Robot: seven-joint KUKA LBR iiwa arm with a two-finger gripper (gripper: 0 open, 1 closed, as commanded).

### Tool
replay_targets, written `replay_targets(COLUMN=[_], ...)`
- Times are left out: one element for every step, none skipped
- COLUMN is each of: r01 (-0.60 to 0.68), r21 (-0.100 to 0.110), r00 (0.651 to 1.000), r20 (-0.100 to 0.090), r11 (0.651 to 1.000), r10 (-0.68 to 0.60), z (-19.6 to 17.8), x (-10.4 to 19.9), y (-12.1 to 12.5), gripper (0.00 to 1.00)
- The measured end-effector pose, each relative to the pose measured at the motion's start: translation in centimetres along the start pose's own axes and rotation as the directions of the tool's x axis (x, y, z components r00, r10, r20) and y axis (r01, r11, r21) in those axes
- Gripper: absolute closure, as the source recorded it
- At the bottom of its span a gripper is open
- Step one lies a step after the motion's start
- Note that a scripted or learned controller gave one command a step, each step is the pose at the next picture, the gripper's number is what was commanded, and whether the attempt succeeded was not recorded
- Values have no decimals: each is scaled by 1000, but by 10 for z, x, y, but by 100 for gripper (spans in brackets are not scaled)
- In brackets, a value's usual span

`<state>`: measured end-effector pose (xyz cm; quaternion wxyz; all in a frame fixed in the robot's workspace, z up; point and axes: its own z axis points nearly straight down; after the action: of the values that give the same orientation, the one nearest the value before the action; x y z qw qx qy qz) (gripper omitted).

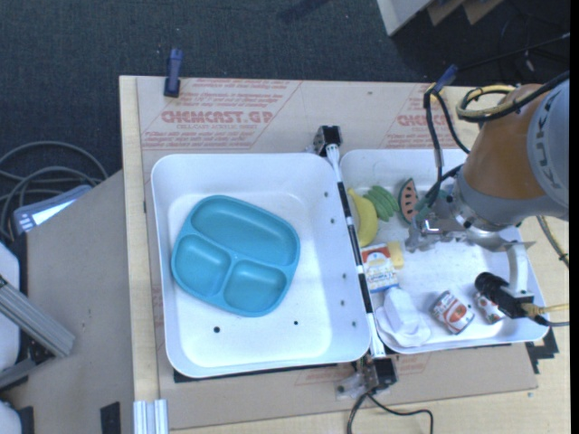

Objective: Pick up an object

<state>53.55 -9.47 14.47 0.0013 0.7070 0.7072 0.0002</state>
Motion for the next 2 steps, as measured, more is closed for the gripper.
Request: replay_targets(r01=[0, 1], r21=[-1, -3], r00=[1000, 1000], r20=[1, 2], r11=[1000, 1000], r10=[0, -1], z=[-10, -20], x=[0, 0], y=[0, 1], gripper=[100, 100])
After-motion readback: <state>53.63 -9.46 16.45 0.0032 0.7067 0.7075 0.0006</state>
